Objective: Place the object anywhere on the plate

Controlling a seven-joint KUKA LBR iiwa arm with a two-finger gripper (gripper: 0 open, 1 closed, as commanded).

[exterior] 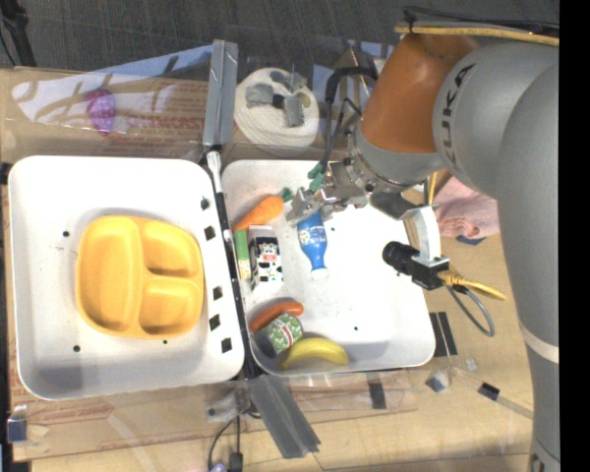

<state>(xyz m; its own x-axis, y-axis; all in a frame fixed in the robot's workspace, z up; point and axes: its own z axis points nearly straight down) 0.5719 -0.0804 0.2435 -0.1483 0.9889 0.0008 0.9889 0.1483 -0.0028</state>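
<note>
The gripper point(310, 207) is hovering over the right bin point(393, 308), directly above the blue bottle point(314, 245); whether it is grasping cannot be determined. The bottle is lying on the bin floor, so transfer to the yellow plate point(138, 273) is judged pending. A carrot point(261, 211), milk carton point(265, 259) and banana point(315, 354) are crowding nearby.

The brown cardboard-covered counter point(472, 313) carries two shallow white plastic bins side by side, the left bin point(39, 362) and the right bin point(413, 332), with a coil of white rope point(273, 116) behind the right bin and a crumpled pink cloth point(464, 214) beside it.
</note>
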